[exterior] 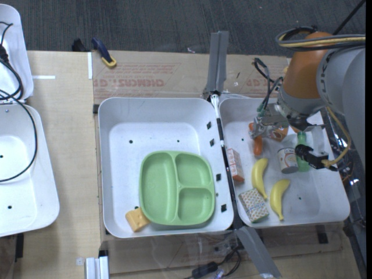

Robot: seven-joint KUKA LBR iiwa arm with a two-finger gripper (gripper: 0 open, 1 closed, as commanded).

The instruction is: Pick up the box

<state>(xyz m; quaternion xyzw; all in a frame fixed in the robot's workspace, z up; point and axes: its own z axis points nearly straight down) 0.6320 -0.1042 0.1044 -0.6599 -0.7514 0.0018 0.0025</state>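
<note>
The left white bin holds a green three-compartment plastic plate and a yellow wedge at its near corner. In the right white bin lie a slim red-and-white carton by the left wall, a patterned cardboard box (tilted, near front), two yellow bananas and a small can. The gripper hangs over that bin's far end — whether clenched or released, I cannot tell.
</note>
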